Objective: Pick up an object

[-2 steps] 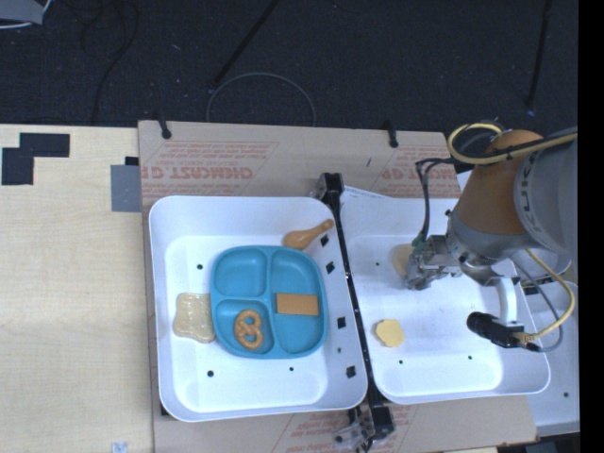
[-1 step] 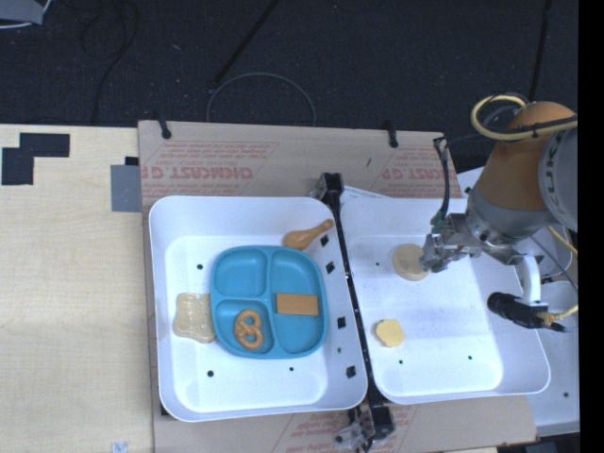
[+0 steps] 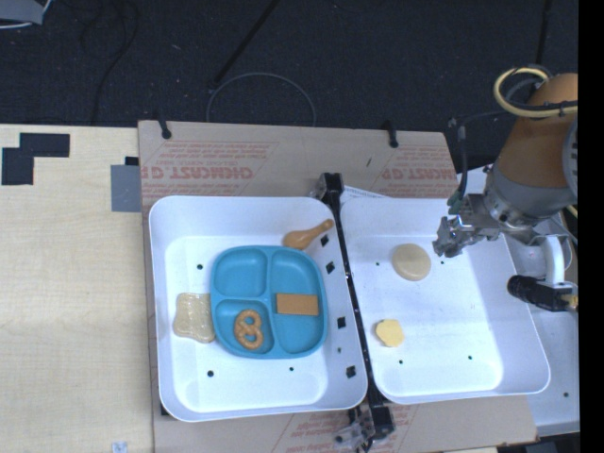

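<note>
Camera view looks down at a slant on 2 shallow white bins set side by side on a brown board with printed lettering. At the far left lies a pale wooden bench top point(image 3: 66, 281) with dark square marks near its upper edge. Next comes the left bin point(image 3: 179, 225), which holds a blue divided plate point(image 3: 226, 272) with 3 compartments. A pale slice of toast point(image 3: 193, 317) lies in the bin, touching the plate's left rim. A brown pretzel point(image 3: 248, 328) sits in the plate's lower left compartment, and a flat orange-brown rectangular piece point(image 3: 296, 304) lies in the lower right one. A tan wooden spoon-shaped piece point(image 3: 307, 236) rests just beyond the plate's upper right rim, its handle pointing toward a black clamp strip point(image 3: 344, 281) that runs between the bins.

The right bin point(image 3: 472, 366) holds 2 things well apart from each other: a small yellow round piece point(image 3: 389, 332) near the lower left, and a larger beige round disc point(image 3: 411, 261) higher up. The gripper point(image 3: 451, 237) hangs just right of the beige disc, near it, with nothing visible between its fingers; whether they are spread or pressed together cannot be told at this size. Behind it the grey arm with its orange band point(image 3: 538, 154) reaches in from the right.
</note>
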{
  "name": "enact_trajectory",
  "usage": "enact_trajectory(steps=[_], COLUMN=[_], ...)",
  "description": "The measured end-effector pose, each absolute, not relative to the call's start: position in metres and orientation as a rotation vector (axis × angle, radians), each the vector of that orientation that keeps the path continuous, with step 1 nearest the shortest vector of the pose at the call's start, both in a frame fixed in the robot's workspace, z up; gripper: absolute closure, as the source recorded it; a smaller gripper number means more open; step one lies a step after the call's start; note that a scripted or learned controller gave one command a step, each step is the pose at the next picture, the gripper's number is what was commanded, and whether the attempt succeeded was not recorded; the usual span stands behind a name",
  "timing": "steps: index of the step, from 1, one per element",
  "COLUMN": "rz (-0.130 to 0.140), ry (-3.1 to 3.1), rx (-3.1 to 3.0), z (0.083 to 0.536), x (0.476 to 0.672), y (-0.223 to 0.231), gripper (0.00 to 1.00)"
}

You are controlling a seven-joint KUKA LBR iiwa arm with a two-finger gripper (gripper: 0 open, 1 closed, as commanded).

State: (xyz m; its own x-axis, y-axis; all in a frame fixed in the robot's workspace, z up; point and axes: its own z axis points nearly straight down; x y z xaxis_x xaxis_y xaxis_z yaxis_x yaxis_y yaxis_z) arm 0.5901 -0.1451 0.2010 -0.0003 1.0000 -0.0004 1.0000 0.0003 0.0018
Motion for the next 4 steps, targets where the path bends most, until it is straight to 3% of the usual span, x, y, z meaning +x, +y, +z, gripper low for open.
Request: enact_trajectory(steps=[1,2,4], rz=[-0.002,-0.003,-0.001], ry=[2.228,2.228,2.227], rx=[2.220,2.221,2.219], z=[0.194,0.197,0.190], x=[0.599,0.595,0.618], y=[-0.091,-0.039,0.068], gripper=[1.00,1.00,1.00])
